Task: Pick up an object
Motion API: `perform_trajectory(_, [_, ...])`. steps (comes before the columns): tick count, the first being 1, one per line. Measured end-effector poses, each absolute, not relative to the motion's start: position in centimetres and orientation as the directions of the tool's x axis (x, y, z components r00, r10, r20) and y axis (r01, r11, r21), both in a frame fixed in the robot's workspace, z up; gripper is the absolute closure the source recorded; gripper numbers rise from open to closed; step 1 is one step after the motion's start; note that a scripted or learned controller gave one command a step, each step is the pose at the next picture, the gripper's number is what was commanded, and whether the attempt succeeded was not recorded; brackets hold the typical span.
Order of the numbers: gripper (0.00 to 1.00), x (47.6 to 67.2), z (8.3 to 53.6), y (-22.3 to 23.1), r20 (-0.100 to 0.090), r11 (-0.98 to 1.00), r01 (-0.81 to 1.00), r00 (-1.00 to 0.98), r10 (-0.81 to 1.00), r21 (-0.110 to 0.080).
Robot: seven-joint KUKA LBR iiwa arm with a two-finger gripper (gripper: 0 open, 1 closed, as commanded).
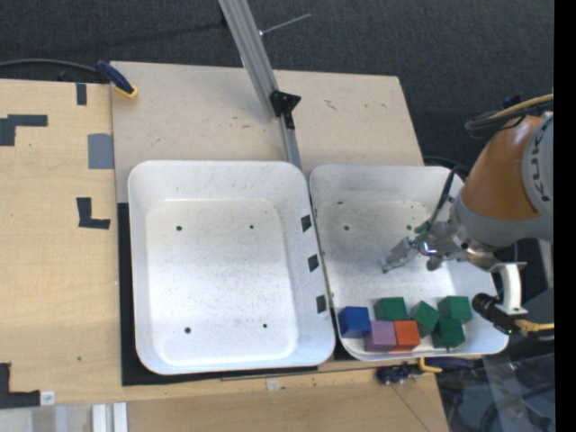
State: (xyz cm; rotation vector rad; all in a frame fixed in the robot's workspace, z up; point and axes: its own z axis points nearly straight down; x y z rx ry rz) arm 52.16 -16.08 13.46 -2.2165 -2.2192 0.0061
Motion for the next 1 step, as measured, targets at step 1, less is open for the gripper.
perform_trajectory(1, [0.0, 52.07, 8.94, -16.01, 0.0, 0.001, 1.0, -0.001, 1.0, -0.004])
